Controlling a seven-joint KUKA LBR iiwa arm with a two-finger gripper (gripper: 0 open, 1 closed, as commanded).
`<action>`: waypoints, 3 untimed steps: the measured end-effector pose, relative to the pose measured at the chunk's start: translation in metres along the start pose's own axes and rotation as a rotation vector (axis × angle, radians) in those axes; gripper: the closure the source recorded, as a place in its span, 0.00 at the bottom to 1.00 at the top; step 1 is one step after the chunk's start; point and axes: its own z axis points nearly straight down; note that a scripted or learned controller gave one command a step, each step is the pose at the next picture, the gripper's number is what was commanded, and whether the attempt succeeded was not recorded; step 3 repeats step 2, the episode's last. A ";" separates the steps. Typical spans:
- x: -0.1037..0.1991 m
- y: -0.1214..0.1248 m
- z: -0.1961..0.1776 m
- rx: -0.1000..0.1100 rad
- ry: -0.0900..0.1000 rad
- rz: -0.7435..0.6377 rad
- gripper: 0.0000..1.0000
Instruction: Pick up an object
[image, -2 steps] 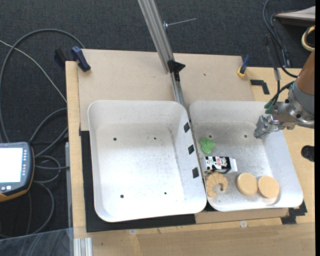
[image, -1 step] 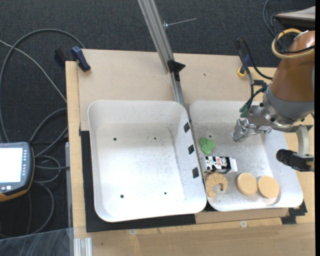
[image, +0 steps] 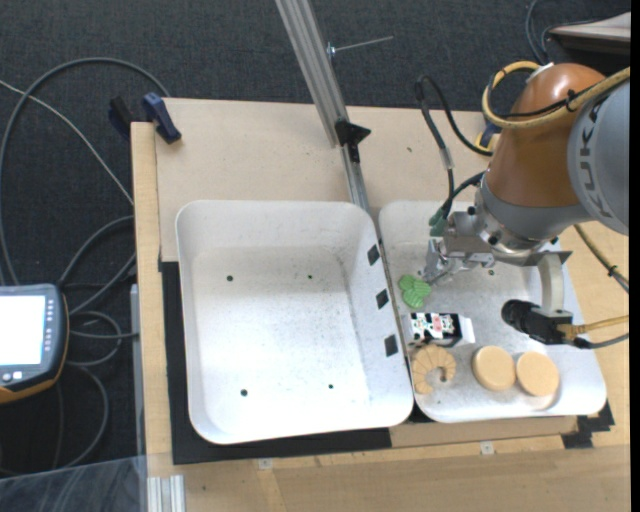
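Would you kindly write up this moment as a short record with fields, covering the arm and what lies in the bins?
gripper: low over the right bin, close above the green piece
right bin: holds five things
green piece: by the bin's left wall
patterned box: just nearer the camera than the green piece
curled tan piece: near-left corner
tan disc: near edge, beside a second tan disc
left bin: away from the arm
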 end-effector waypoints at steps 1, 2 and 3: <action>0.057 0.001 0.010 0.001 0.000 0.000 1.00; 0.117 0.008 0.007 -0.005 -0.001 -0.001 1.00; 0.117 0.008 0.007 -0.005 -0.001 -0.001 1.00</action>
